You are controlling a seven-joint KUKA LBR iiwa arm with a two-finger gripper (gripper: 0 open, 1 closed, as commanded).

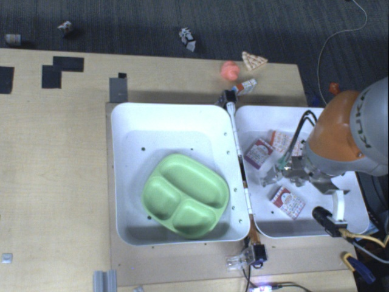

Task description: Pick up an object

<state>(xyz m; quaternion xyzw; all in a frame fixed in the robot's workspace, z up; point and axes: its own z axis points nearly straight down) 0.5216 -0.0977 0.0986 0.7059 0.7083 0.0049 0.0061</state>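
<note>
In the right bin (358, 224) lie three small red-and-white packets: one (258, 152) near the divider, one (279, 140) behind it, and one (287, 202) toward the front. My gripper (276, 174) hangs low over the bin between the packets, just above the front one. A small green bit (283, 161) shows beside it. The wrist with its orange band (334, 132) covers the bin's right part. In the left bin (121, 163) a green divided plate (185, 193) lies tilted.
Behind the bins, on the bench, sit a pink ball (230, 70), a pizza-slice toy (254, 60) and a small tube (243, 87). Black patches (61, 69) mark the bench at the far left. Cables (358, 242) run by the right bin's front corner.
</note>
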